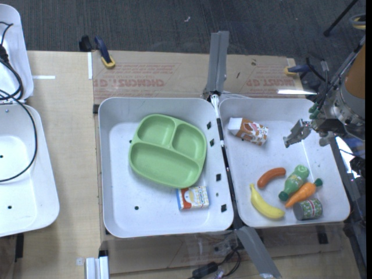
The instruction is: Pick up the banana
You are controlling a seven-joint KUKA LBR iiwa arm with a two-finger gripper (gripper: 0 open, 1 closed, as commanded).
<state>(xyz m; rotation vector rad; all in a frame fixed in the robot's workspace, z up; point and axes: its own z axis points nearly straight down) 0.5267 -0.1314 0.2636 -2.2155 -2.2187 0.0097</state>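
The yellow banana (265,203) lies near the front left corner of the right bin (279,112), curving from upper left to lower right. My gripper (296,132) hangs over the right side of that bin, well behind and to the right of the banana, and nothing shows in its grasp. A red sausage (271,176) lies between the gripper and the banana.
Right of the banana are a green bottle (294,182), a carrot (302,194) and a small can (308,209). A brown and white carton (249,130) lies at the right bin's back left. The left bin (116,173) holds a green divided plate (168,150) and a small carton (193,197).
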